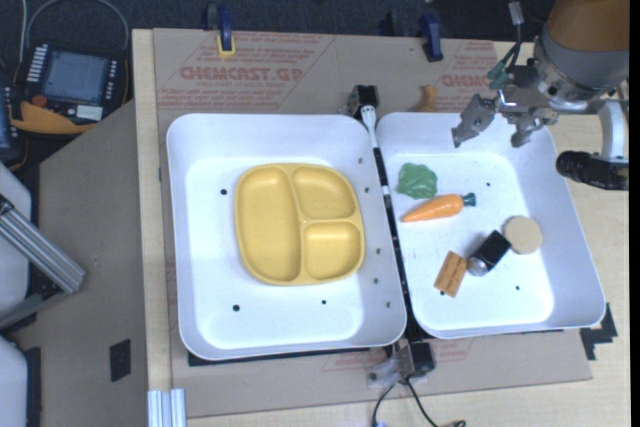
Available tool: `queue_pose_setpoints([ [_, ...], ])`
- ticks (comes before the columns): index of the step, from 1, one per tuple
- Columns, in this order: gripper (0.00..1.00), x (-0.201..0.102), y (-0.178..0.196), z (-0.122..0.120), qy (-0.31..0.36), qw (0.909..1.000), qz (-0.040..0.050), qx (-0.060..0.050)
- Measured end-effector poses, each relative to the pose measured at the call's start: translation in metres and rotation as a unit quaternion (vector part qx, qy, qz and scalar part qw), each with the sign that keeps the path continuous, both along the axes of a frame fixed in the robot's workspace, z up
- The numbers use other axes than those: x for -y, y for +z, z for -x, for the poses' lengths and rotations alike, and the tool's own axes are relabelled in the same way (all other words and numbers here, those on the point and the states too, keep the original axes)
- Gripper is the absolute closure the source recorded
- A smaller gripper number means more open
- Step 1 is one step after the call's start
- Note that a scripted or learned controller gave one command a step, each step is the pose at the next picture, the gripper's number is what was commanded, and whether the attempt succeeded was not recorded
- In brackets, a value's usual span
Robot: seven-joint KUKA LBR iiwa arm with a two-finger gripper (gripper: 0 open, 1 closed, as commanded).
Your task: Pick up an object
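Two white bins (pixel 190 215) sit on cardboard, left holding a yellow divided plate (pixel 298 221), right holding a carrot (pixel 434 208) among small items, while the gripper (pixel 496 123) hovers spread wide, holding nothing, above the far rim, risking a clipped wall.
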State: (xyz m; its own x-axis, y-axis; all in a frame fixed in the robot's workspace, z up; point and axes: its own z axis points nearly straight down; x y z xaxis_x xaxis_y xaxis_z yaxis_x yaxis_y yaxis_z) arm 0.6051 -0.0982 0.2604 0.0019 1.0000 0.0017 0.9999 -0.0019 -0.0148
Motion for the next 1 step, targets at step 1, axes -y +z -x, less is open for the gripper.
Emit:
queue_pose_setpoints([
  [1,0.0,-0.0002,0.0078,-0.0021,0.001,1.0,0.0006,0.007],
])
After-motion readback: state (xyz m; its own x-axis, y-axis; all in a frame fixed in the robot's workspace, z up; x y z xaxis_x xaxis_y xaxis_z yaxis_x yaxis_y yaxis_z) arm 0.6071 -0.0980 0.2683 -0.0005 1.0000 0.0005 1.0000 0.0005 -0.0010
